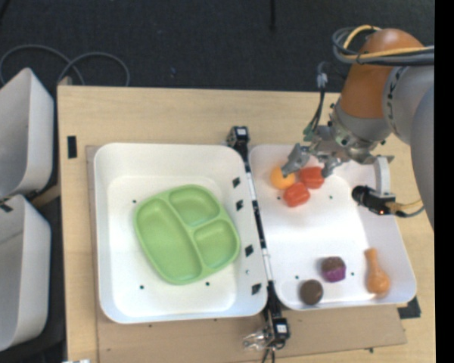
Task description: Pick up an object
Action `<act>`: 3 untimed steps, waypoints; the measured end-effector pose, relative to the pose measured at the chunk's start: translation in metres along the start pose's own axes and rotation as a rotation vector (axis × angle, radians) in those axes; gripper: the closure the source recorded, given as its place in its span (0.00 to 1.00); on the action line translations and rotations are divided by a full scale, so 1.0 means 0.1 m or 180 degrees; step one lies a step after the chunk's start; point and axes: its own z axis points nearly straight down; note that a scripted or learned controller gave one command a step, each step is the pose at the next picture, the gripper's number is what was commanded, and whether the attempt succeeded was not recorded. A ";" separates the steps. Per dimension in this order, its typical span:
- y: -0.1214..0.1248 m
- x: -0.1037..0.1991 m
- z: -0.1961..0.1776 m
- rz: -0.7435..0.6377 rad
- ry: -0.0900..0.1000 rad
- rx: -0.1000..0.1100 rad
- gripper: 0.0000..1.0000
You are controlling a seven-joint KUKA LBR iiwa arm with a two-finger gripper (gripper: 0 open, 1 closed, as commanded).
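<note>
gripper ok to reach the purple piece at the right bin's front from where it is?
Probably yes. The purple piece lies apart from the brown ball and orange piece, with bare bin floor between it and the gripper; nothing looks in the way.

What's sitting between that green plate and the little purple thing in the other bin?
In the camera view, the two bins' adjoining rims with their black clips lie between the green divided plate and the purple object; otherwise bare white bin floor.

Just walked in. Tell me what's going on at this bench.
The grey KUKA arm's tool is open, low over the right white bin, fingers straddling a red block beside an orange ball and a second red piece. Nothing is held yet. The left white bin holds a green divided plate.
</note>
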 end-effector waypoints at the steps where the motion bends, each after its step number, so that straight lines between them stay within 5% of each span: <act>1: 0.11 0.01 0.51 -0.0003 -0.0002 -0.0010 0.00; 2: 0.11 0.00 0.79 0.0001 -0.0002 -0.0004 0.00; 3: 0.12 -0.01 0.66 0.0001 -0.0006 -0.0021 1.00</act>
